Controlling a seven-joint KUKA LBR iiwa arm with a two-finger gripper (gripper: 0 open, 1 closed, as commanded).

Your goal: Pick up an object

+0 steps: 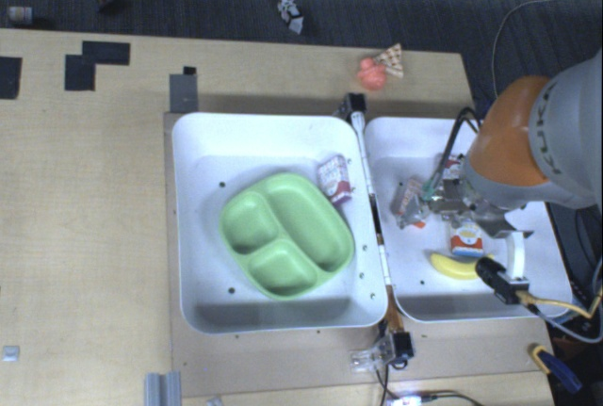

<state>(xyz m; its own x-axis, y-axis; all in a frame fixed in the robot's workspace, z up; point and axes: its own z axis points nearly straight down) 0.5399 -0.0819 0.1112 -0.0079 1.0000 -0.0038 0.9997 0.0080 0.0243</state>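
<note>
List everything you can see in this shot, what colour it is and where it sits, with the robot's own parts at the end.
Bins: two, white, side by side on the bench.
Divided plate: one, green, in the left bin.
Small packet: one, red and white, left bin, at the plate's upper right edge.
Banana: one, yellow, right bin, near its front.
Small carton: one, white with red and orange, right bin, just above the banana.
Ball: one, pinkish red, on the bench behind the bins.
Arm: one, grey with an orange band, reaching over the right bin.
Gripper: one, low over the right bin.
</note>
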